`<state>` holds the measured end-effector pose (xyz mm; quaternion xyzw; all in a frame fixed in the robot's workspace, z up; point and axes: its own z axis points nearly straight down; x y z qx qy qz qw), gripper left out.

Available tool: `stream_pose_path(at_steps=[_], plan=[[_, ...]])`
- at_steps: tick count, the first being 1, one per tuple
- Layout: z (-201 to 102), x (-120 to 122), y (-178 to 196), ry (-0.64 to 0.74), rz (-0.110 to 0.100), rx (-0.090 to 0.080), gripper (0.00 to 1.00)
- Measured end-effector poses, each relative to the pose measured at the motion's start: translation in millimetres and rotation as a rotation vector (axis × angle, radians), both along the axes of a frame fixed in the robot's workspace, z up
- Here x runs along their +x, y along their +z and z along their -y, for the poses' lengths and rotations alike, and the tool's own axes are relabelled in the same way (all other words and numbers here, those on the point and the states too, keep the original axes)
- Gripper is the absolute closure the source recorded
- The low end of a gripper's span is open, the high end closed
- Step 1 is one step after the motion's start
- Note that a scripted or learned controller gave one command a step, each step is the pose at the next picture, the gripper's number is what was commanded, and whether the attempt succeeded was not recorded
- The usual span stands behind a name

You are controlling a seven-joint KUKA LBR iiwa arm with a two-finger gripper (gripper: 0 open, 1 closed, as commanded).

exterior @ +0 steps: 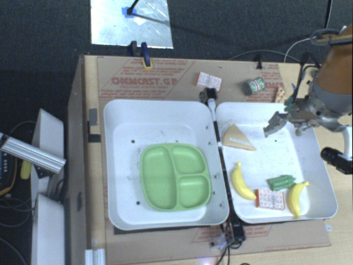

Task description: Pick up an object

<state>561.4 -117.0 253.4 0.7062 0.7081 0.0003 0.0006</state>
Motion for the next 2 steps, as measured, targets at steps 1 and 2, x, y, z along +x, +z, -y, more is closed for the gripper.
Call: stream_pose_path(at_steps=[1, 2], plan=[[-15.1, -19.9, -132.9, -0.001, -0.005, 0.001, 0.0], [-76.5, -50.6, -68.7, 0.001, 0.001, 0.001, 0.0]])
